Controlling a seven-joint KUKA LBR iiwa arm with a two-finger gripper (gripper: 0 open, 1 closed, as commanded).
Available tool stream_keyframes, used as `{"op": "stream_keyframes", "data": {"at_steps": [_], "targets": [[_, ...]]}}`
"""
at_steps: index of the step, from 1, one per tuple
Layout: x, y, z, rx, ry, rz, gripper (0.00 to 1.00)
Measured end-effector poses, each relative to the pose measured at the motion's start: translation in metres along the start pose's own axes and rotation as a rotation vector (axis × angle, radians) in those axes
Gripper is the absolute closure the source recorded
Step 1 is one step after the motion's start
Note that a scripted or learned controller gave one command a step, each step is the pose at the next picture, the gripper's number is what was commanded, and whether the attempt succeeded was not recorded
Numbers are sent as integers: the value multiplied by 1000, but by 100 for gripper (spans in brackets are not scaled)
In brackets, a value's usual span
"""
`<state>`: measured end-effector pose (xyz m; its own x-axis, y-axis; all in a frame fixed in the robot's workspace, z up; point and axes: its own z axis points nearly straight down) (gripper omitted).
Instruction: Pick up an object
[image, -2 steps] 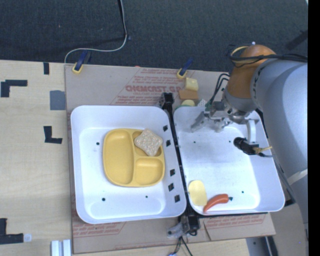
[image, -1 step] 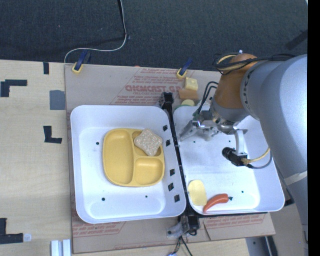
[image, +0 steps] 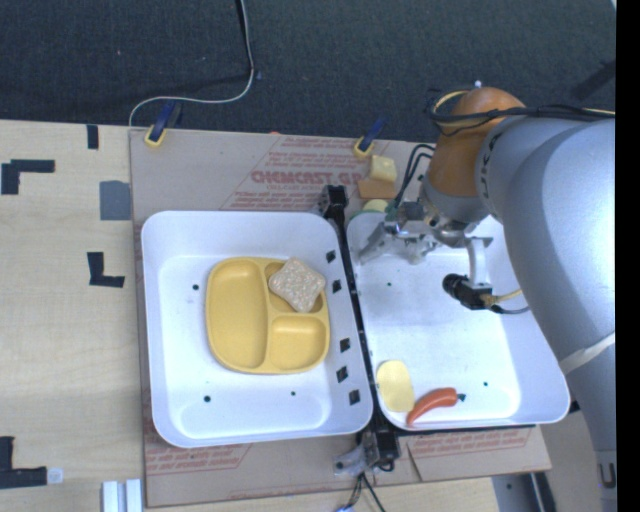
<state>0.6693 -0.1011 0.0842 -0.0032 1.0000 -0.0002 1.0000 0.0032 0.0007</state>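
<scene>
Candidate objects lie in both bins. In the right white bin (image: 520, 395), a flat pale-yellow oval piece (image: 394, 384) and a curved orange-red sausage-shaped toy (image: 432, 403) lie at the near edge, touching or just beside each other, close to the divider. You may judge these the likeliest targets, since they share the bin the arm occupies. In the left white bin (image: 170, 330), a rough tan slice of toy bread (image: 297, 284) rests on the far right rim of a yellow three-compartment plastic tray (image: 240, 315), overlapping two compartments.

The two-finger gripper (image: 400, 238) hangs low over the far corner of the right bin, well apart from the yellow piece and the sausage. Its metal parts blur together against the white floor, so you cannot tell how the tool stands; nothing is seen gripped. Any pick would, by this reading, call for travel toward the near edge first.

Behind the far rim, a tan block (image: 380, 178) and a small pale-green piece (image: 374, 207) sit on the printed cardboard sheet (image: 290, 170) under both bins. Two clamps (image: 158, 131) pin that sheet to the light wooden bench (image: 60, 330); dark carpet (image: 120, 50) lies beyond, crossed by a white cable (image: 240, 60).
</scene>
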Motion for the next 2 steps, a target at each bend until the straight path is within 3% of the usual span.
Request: {"op": "stream_keyframes", "data": {"at_steps": [1, 2], "targets": [[1, -1, -10, 1, 0, 0, 100], [1, -1, -9, 2, 0, -1, 0]]}}
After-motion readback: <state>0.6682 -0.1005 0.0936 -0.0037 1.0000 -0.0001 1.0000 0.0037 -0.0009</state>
